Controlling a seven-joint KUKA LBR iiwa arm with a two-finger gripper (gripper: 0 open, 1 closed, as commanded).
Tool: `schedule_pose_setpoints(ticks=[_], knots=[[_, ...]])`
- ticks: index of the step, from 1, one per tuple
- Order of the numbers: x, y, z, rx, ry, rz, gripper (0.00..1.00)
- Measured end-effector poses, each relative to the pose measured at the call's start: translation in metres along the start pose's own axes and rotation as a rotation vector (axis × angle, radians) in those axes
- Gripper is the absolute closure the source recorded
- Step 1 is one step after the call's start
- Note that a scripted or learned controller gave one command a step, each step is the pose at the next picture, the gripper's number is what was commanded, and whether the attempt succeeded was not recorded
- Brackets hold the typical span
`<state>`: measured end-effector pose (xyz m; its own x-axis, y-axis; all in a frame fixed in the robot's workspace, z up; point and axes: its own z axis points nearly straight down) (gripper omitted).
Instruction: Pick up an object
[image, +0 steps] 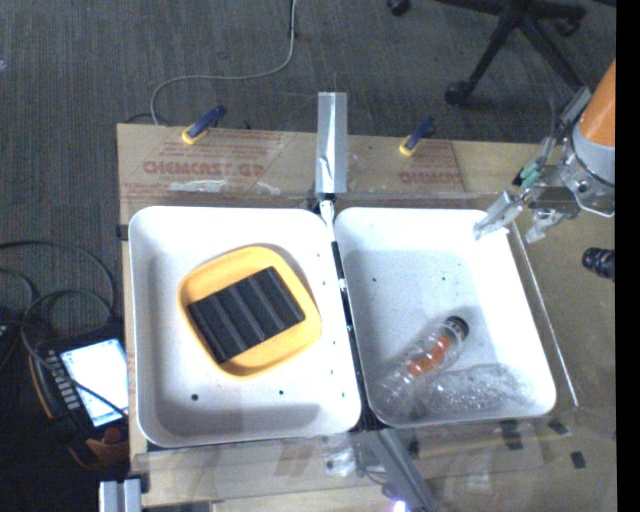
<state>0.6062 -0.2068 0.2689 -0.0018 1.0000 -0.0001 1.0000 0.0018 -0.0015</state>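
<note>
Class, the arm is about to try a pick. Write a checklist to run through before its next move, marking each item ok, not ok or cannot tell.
1. Object available: clear bottle lies in the right bin: ok.
2. Second option: yellow tray in the left bin: ok.
3. Gripper over a target: at the bin's far right corner, away from the bottle: not ok.
4. Nothing held already: ok.
5. Bottle's grip width: cannot tell.

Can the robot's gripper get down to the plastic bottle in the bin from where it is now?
Probably yes. The gripper hangs over the far right corner of the right bin, and the plastic bottle lies at the near side of that bin with bare floor between them. Nothing covers the bottle.
</note>
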Motion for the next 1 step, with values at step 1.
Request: schedule_pose_setpoints(ticks=[1], knots=[[0.0264,-0.0603,0.1201,0.002,0.001,0.030,0.00]])
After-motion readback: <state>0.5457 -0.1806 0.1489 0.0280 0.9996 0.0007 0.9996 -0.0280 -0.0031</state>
